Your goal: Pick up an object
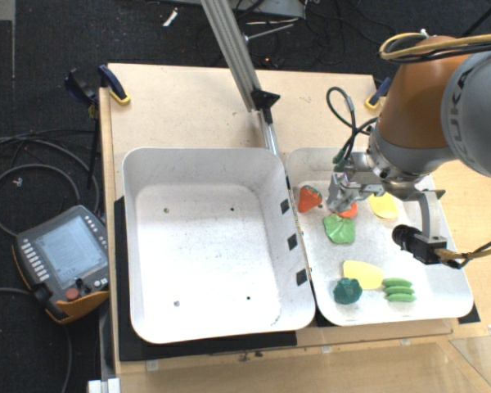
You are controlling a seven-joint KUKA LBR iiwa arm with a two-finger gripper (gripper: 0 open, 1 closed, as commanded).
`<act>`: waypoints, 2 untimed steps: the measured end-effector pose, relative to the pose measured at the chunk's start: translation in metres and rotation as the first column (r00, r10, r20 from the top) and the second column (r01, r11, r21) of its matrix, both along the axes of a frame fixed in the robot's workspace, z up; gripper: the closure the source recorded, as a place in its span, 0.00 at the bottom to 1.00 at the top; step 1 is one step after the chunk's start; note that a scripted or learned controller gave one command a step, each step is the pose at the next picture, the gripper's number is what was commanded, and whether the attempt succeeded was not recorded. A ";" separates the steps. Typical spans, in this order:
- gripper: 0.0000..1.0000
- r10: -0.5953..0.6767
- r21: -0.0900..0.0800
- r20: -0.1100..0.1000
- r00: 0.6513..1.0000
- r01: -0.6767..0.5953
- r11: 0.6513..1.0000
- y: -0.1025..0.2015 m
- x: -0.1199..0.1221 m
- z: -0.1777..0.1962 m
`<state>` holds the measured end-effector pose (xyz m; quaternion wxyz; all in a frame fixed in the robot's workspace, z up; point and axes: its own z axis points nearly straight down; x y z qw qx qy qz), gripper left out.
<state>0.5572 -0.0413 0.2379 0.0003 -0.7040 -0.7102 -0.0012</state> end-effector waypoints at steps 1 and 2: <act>1.00 0.000 0.000 0.000 1.000 0.000 1.000 0.055 -0.003 0.009; 1.00 0.000 -0.001 -0.001 1.000 0.000 1.000 0.108 0.006 -0.001</act>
